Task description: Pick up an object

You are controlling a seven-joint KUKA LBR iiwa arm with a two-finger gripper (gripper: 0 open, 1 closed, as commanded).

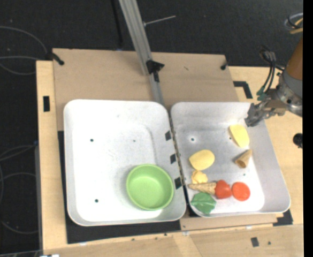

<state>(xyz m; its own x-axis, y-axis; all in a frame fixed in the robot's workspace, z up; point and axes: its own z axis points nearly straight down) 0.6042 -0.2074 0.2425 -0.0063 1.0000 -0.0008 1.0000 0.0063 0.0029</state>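
The right bin holds several small toy foods: a yellow wedge, a yellow oval piece, a tan cone, a small yellow piece, a brown cone, two red balls and a green piece. My gripper hangs over the bin's upper right corner, just above and right of the yellow wedge, with nothing visible between its fingers.
A green bowl sits in the left bin near its lower right corner. A metal pole rises from behind the bins. Cables hang at the arm's wrist on the right.
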